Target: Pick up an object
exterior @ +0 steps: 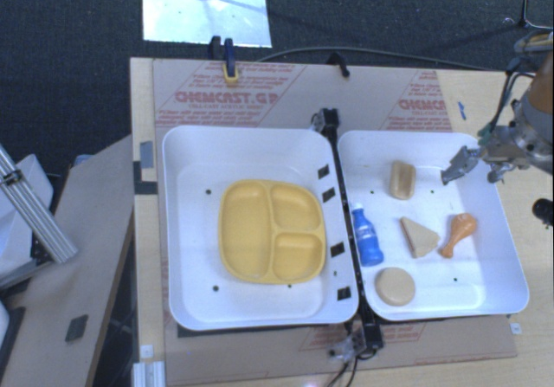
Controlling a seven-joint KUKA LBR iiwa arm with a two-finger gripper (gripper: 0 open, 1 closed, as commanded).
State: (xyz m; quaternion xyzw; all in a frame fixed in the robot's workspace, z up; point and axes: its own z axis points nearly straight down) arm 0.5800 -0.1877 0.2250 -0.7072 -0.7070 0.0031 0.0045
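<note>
The right bin (485, 294) holds several small items: a tan bread-like block (402, 179), a beige wedge (419, 236), an orange drumstick-shaped toy (459, 233), a round beige disc (396, 287) and a blue bottle (367, 238) lying by the bin's left wall. My gripper (472, 164) hangs over the bin's upper right part, to the right of the tan block and above the drumstick. Nothing shows between its fingers.
The left bin (186, 203) holds a yellow divided plate (272, 230). A black clip strip (333, 203) joins the two bins. Both bins rest on a cardboard sheet (260, 95). A metal rail (30, 203) lies at far left.
</note>
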